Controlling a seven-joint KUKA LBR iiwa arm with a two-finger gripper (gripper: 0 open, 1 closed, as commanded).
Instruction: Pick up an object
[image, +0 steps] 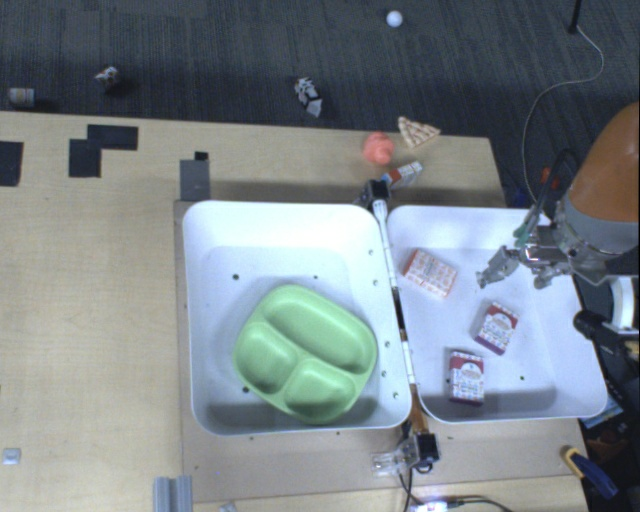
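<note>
Boxes: three small flat cartons lie in the right bin (560, 400), each white with a red patterned face.
Top box (430, 274): palest of the three, lying flat near the bin's upper left, its long axis running from upper left to lower right.
Middle box (495, 328): reddest face with a white border, near the bin's centre, tilted so its long axis leans from lower left to upper right.
Bottom box (466, 376): near the bin's front wall, long axis close to up-and-down in the picture, a dark red front with a pale patch in the middle.
Writing: each face carries print, but it is too small and blurred for me to read any word or brand.
My pincer (520, 265): it hangs over the right side of the right bin, up and to the right of the middle box, fingers spread apart with nothing between them.
Left bin (200, 300): it holds a green tray (305, 350) with three compartments, sitting tilted.
Bench (90, 330): pale wood, with a pink ball (378, 148) beyond the bins.
</note>
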